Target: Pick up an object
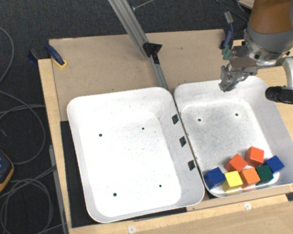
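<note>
The gripper is seen up at about 1 o'clock, over the far rim of the right bin; whether it's apart or together can't be told, too small and dark. Nothing is seen held. The blocks are bunched at 5 o'clock in that bin's near corner: orange, blue, yellow, green, all touching. The left bin sits just beside it.

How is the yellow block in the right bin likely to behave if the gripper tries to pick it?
The yellow block looks like a rigid, flat-faced cube, so it should probably slide rather than roll. It sits packed against an orange block and the bin's near wall, so fingers may struggle to get around it.
</note>
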You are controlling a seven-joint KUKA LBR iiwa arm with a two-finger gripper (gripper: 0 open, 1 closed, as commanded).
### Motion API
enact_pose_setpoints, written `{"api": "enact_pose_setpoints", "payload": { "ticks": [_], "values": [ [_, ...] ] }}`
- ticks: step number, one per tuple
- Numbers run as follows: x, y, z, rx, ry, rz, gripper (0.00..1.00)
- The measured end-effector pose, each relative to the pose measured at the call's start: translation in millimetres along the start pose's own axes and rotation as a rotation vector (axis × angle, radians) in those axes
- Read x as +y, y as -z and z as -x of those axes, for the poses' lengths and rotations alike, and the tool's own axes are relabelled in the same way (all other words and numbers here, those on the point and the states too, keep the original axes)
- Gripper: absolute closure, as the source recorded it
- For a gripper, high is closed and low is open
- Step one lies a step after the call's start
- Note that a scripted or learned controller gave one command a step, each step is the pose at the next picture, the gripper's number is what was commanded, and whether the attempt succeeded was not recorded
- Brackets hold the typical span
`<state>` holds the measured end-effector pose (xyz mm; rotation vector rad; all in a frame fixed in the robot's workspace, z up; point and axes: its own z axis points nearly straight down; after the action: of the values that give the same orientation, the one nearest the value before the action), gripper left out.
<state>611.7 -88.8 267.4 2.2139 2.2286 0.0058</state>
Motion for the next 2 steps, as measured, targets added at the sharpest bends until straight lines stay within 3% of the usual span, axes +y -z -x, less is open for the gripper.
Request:
{"api": "enact_pose_setpoints", "payload": {
  "ticks": [2],
  "values": [
    [12, -15, -105, 0.000, 0.001, -0.002, 1.00]
  ]
}}
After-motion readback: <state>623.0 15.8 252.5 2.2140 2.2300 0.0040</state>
